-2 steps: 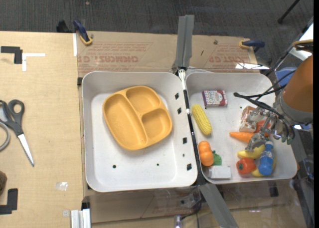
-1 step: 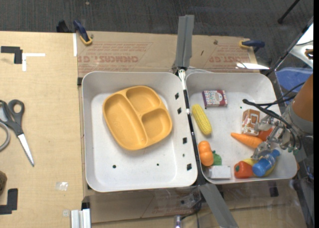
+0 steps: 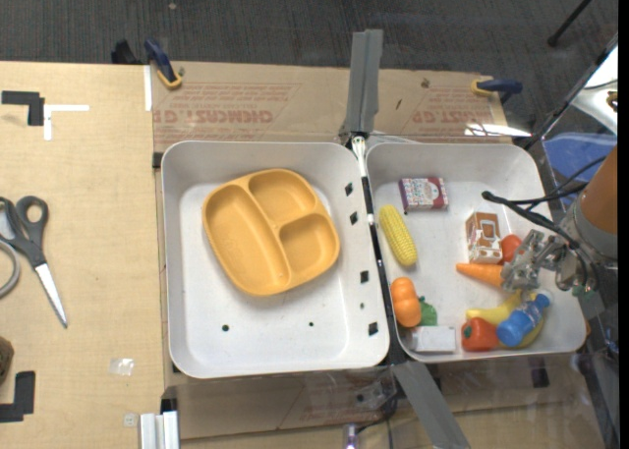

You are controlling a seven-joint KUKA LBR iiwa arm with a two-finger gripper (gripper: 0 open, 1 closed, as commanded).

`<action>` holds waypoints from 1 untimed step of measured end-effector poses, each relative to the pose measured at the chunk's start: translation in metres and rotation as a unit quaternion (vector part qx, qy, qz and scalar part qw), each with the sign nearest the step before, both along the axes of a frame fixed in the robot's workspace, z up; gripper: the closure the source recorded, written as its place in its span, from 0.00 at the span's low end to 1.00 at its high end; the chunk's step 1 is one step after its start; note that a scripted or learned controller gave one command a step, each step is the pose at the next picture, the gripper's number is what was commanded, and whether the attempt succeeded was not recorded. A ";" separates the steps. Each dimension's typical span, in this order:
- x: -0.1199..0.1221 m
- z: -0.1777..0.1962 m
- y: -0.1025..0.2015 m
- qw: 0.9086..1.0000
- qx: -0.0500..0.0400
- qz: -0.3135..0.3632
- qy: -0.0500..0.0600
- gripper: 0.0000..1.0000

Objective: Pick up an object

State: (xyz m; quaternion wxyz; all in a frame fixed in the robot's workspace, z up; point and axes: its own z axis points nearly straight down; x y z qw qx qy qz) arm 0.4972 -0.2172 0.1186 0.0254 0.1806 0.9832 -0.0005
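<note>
The gripper sits low in the right bin, at the right of the frame, just beside the carrot and above the blue bottle. How far its claw is open cannot be told, and nothing is seen held.

Right bin contents: corn at centre left, purple box at top, red-and-white carton, orange, white block, tomato (touching the bottle).

Left bin bears a yellow divided plate. Scissors lie at the far left on the bench.
</note>
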 end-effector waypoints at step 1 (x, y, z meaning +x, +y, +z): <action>0.007 0.000 0.019 0.992 0.008 -0.127 0.023 1.00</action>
